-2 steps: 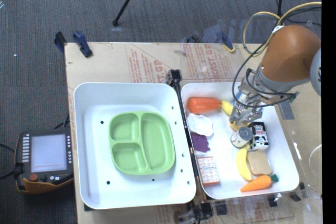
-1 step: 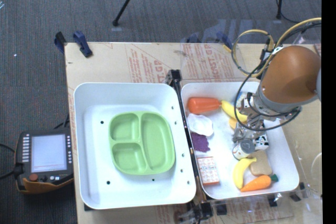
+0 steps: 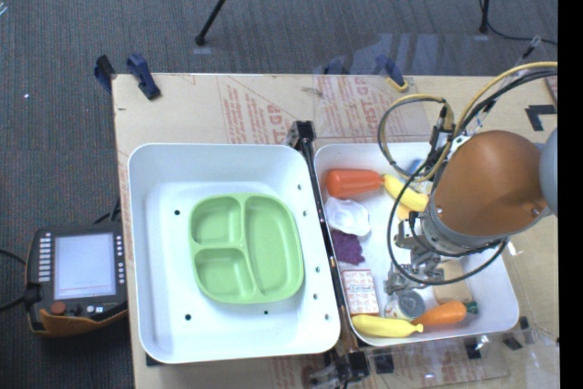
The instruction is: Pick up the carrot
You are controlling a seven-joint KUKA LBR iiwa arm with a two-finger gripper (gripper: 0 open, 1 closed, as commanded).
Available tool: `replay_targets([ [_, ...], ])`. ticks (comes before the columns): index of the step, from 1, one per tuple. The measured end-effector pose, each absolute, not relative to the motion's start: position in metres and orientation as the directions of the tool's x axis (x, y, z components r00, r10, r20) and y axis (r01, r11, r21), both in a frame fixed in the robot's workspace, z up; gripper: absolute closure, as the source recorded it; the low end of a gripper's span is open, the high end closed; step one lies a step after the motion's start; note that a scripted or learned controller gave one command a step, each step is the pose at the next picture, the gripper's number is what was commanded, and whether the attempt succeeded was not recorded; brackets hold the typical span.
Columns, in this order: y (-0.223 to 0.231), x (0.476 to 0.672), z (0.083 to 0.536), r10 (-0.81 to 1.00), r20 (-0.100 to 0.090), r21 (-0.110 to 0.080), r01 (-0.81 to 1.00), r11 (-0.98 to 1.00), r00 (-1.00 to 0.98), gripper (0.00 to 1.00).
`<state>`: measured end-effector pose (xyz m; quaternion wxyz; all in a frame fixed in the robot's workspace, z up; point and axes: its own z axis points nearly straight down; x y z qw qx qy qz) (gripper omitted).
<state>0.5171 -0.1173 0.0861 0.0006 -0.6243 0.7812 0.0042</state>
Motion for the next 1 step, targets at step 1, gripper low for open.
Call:
replay_targets([
  [1,-0.1225,0.5176,0.0871,-0.974,0.001,0.002,-0.974,0.224,-0.224,0.0],
])
